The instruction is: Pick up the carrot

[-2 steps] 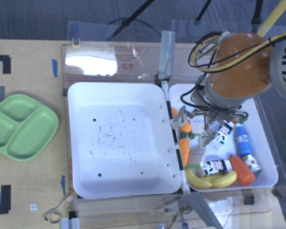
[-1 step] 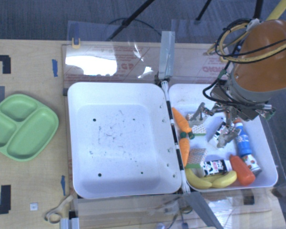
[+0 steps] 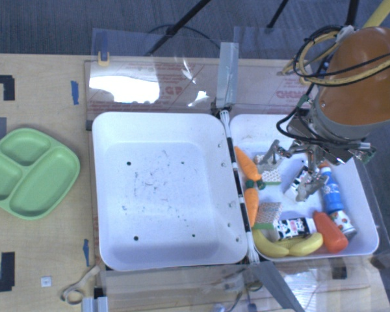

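The tool, fingers spread and empty, should shift toward nine o'clock and straddle the carrot crosswise.

Legible text: none. Clear plastic wall behind the bins carries faint reddish mirrored lettering, too blurred to read. Small black-and-white carton in the right bin has printed patches, illegible. Blue-and-white bottle has a label, unreadable at this size.

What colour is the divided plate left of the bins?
Light green plate, seen in the camera view.
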`<state>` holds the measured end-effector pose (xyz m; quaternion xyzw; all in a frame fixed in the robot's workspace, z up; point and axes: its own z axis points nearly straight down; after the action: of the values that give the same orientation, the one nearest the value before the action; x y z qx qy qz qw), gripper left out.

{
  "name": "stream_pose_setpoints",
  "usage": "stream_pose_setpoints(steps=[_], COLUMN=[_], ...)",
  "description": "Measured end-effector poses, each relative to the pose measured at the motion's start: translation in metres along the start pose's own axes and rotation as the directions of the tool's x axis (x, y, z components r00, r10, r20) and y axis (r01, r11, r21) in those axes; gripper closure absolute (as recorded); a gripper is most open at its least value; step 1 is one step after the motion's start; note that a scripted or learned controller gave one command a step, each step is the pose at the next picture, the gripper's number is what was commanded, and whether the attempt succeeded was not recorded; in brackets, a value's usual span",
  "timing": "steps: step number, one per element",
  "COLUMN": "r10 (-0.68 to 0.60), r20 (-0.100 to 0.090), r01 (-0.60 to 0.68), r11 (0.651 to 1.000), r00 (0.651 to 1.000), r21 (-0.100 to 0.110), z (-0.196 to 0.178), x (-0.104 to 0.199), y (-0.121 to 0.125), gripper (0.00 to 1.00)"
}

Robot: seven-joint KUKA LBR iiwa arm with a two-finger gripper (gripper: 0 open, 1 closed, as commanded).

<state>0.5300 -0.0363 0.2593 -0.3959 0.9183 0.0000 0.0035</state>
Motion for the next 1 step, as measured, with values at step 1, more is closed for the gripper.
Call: stream_pose_setpoints(steps=[1], r10=[-0.087], r20=[-0.002], r01=[0.087], r11=[0.996], r00=[0.996], r21=[-0.002], z=[0.0674], x=[0.0061], y=[0.0255], gripper=[0.00])
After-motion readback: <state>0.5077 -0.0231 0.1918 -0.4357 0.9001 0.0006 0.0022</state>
